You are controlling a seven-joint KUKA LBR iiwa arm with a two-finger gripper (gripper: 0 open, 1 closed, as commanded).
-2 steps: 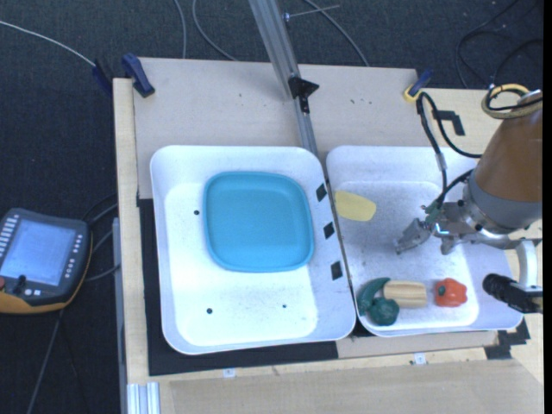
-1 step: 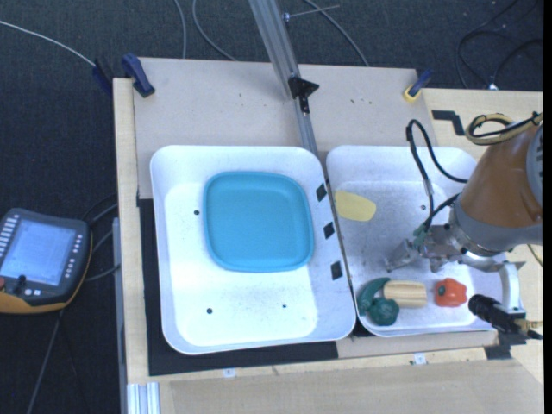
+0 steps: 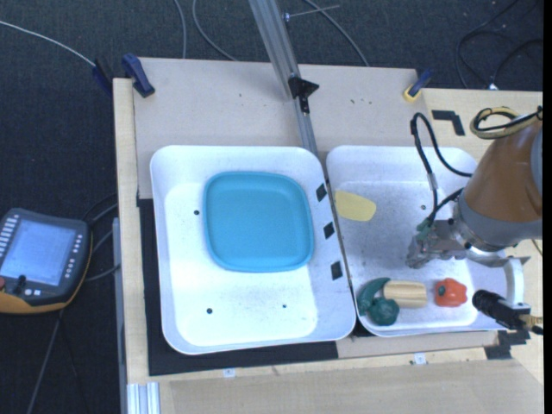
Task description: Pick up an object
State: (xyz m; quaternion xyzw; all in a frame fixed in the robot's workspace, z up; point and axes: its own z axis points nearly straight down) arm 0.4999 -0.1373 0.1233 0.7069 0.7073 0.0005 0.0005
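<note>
While your gripper [image 3: 429,250] hung low over the right bin [image 3: 392,184], its state beyond telling, the approach step seemed in hand: nearest lay the roll [image 3: 405,294], between the green toy [image 3: 378,301] and tomato [image 3: 448,292], so you needed a short descent toward it.

a pale wooden bench [image 3: 224,93] carries two shallow white bins side by side, their inner rims touching. the left bin [image 3: 172,231] sits partly over a black mat [image 3: 148,317] (its dark edge shows along the bin's left and near sides), the right bin [image 3: 392,166] lies beside it. a blue clamp [image 3: 138,74] grips the bench's far left corner, a yellow clamp [image 3: 418,84] the far right.
</note>
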